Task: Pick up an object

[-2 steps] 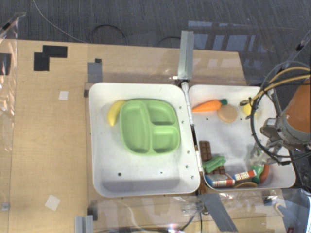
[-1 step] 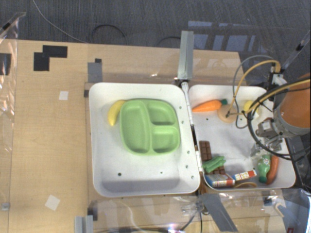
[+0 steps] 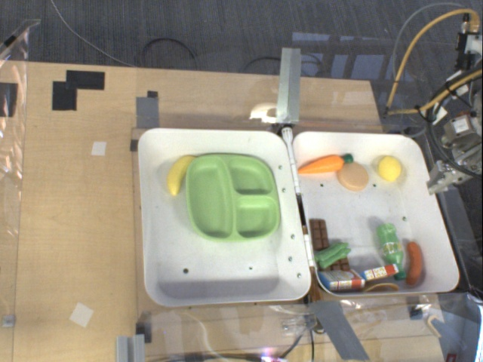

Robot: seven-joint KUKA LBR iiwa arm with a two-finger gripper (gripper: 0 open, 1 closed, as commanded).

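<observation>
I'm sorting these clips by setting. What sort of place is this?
Most likely a robotics lab bench, not a kitchen. Two white bins sit on a wooden bench, holding toy food such as a carrot and a green divided plate, with cables beside them.

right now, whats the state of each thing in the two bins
green divided tray: lying flat in the left bin
banana: beside the tray's left edge, partly tucked under it
carrot: lying on its side in the right bin
lemon: loose, apart from the beige round piece
green bottle: lying down
sausage: lying by the right wall
chocolate bar: flat, near the divider
</observation>
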